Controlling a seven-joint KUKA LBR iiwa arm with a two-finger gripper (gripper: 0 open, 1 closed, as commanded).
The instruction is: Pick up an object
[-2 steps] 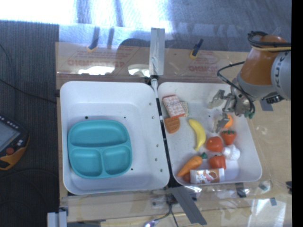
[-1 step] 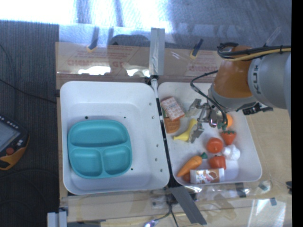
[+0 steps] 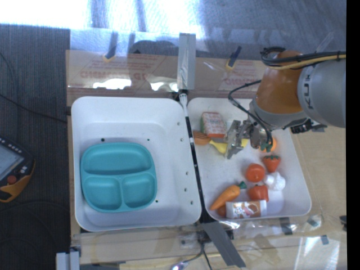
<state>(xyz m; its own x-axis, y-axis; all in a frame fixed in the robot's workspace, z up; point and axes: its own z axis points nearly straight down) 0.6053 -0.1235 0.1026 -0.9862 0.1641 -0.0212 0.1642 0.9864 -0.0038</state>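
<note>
Down at the front of the right bin [image 3: 298, 204] lies a small white box [image 3: 246, 209] with a carrot [image 3: 226, 195] just above it. Two white bins sit side by side on the worktop [image 3: 76, 66]. One teal plate [image 3: 118, 175] with three parts lies in the left bin [image 3: 124, 114]. From the right, the grey arm [image 3: 320, 91] with its orange band [image 3: 279, 91] bends down into the right bin. Its pincer [image 3: 239, 139] hangs low over a yellow toy [image 3: 220, 146], and I cannot tell how its tips stand. One orange packet [image 3: 213, 124] lies just left of the pincer. Two round red toys [image 3: 254, 172] and one strawberry [image 3: 272, 162] lie near, below it.
</note>
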